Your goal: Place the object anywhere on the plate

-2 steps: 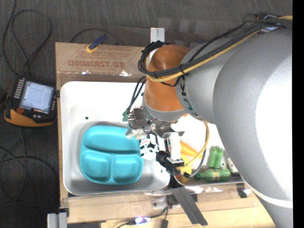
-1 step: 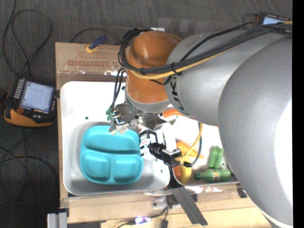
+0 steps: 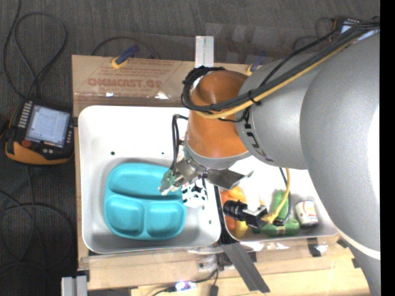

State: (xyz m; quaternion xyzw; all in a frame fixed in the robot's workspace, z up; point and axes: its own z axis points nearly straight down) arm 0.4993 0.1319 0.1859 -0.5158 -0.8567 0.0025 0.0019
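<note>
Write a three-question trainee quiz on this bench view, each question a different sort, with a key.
1. True or false: the turquoise plate lies in the left bin.
2. Multiple choice: where is the gripper? A) over the plate's right edge B) over the right bin C) off the bench
3. Fill in: the plate has ___ compartments.

Key: 1 true; 2 A; 3 three.

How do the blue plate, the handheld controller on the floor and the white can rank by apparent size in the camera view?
1. Blue plate
2. Handheld controller
3. White can
</note>
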